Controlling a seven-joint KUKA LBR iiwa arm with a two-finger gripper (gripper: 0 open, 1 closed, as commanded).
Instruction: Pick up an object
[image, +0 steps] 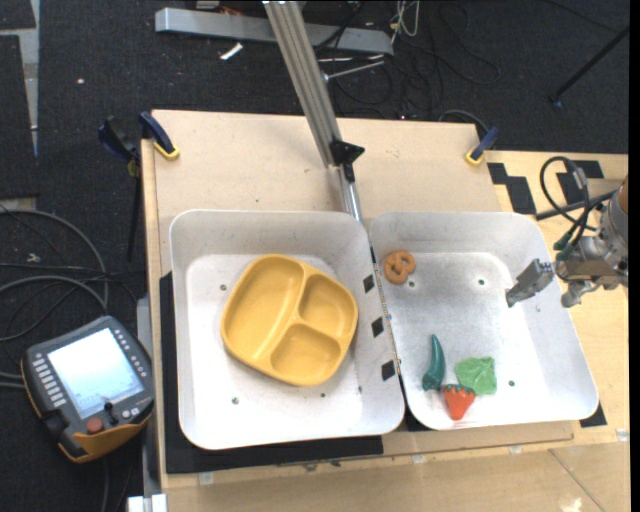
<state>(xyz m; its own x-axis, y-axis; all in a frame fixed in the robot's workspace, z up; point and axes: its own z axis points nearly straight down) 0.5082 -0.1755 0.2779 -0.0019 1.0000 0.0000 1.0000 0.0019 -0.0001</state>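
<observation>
Hovering at your right bin's (560, 330) right rim, the gripper (545, 285) (fingers look apart, gripping nothing), strawberry (458, 401) near, pretzel (399, 266) far left, yellow plate (290, 318) in left bin (190, 300).

arm (608, 240) cut off by right edge, gripper (548, 285) too small to read, pendant (88, 385) screen washed out

Robotics lab, probably: plywood bench (250, 160) with clamps (160, 138), teach pendant (88, 385) on dark floor, loose cables (440, 45), aluminium mast (310, 85).
</observation>
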